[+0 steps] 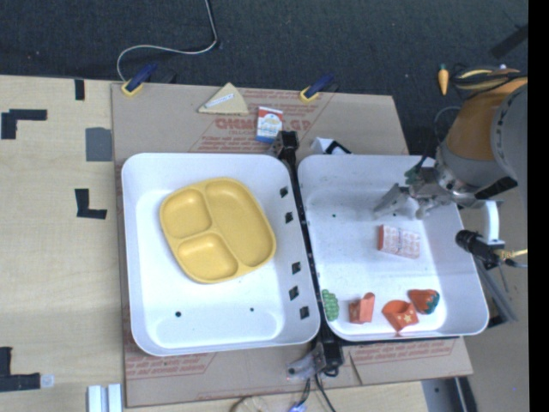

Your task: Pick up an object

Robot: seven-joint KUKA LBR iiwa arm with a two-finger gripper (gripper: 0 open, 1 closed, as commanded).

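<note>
Arm is showing a rounded grey shell with a broad orange band wrapping it above the wrist. Below the band, a pale grey wrist block is carrying darker metal parts. Gripper is showing as thin grey metal fingers, slightly blurred. A white curved bracket with a black knob-like fitting is hanging beside the wrist. A thin cable with a yellow-orange tip is looping above the orange band.

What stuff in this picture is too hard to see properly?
- Gripper, camera view: blurry, so open or shut is unclear.
- Pink packet: printing too small to read.
- Orange toys and green piece: too small to identify.
- Arm: cut off by the right edge.
</note>
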